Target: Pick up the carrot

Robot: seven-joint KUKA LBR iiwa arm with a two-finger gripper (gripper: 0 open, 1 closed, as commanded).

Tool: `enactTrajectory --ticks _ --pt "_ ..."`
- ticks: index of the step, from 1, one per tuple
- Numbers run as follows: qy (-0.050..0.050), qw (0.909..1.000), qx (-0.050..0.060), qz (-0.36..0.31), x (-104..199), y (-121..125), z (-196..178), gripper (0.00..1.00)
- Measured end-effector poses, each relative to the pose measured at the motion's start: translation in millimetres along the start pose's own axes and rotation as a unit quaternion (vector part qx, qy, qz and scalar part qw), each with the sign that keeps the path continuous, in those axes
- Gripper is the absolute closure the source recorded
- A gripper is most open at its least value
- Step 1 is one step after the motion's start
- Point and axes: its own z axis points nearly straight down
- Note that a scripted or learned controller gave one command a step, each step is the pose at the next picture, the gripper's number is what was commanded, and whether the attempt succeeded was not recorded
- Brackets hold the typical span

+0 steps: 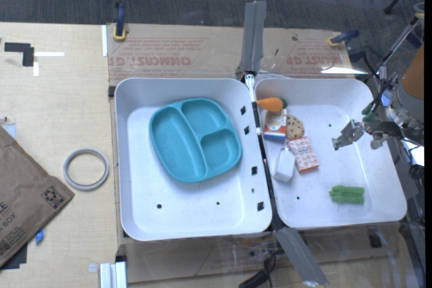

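Note:
The carrot (pixel 271 104), orange with a green tip at its right end, lies in the right bin (pixel 378 212) near that bin's far left corner. My gripper (pixel 345 136) hangs over the right half of the same bin, well to the right of the carrot and a little nearer the front. Its metal fingers point left and nothing shows between them. The arm comes in from the right edge.
Below the carrot lie a small carton (pixel 275 125), a speckled cookie (pixel 294 126), a red-and-white packet (pixel 305 154) and a white block (pixel 284 166). A green item (pixel 347 194) sits front right. The left bin (pixel 135 212) holds a teal divided plate (pixel 195 139). A tape ring (pixel 86 168) lies on the bench.

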Motion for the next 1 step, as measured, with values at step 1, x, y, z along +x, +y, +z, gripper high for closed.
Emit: enactTrajectory --ticks 1 --pt "-0.001 0.9797 0.000 0.200 21.7 44.8 -19.6 0.00"
